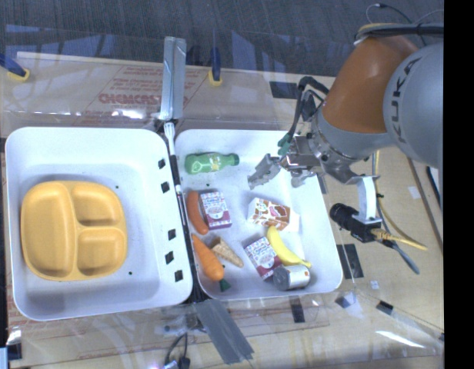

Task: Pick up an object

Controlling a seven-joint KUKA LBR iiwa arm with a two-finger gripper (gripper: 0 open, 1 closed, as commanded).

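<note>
Grey metal two-finger claw [275,167] of mine hangs parted, gripping nothing, over the right shallow white bin [318,198], near the green plastic bottle [210,162].

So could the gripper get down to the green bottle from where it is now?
Probably yes: the green bottle lies alone near the right bin's back wall, nothing on it, and the gripper hovers just to its right.

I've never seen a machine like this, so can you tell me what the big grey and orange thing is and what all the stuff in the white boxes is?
That is a robot arm, photographed from a camera above the bench. Its tool hangs over the right bin and holds nothing. That bin has toy food: a green bottle, a sausage, a carrot, a banana, a can and small cartons. The left bin holds a yellow divided tray.
</note>
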